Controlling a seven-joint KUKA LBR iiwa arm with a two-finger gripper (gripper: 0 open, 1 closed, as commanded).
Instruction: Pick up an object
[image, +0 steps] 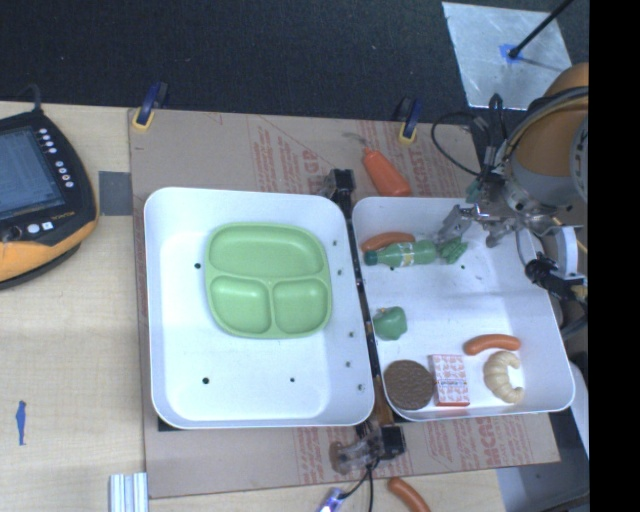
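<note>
- Nearest the camera, a small orange sausage (410, 492) lay on the cardboard sheet (250, 135) below the bins.
- The claw (455, 238) hung low over the upper part of the right bin (545, 300), right at the right-hand end of a green bottle (405, 254). Whether it was open or closed, or had hold of anything, could not be told.
- The green bottle lay on its side on the bin floor, near the wall between the two bins.
- An orange sausage-shaped piece (388, 240) lay just above the bottle, against it.
- Lower in the same bin, a green pepper (389, 322) sat close to the dividing wall, apart from the bottle.
- Along the bin's near edge were a round brown biscuit (409, 384), a red and white carton (449, 379) touching it, a croissant (503, 375), and a red sausage (492, 343) just above the croissant.
- The left bin (175, 330) held a green divided plate (268, 278).
- An orange carrot (385, 173) lay on the cardboard beyond the right bin.
- A control pendant (35, 195) rested on the bench at far left.
</note>
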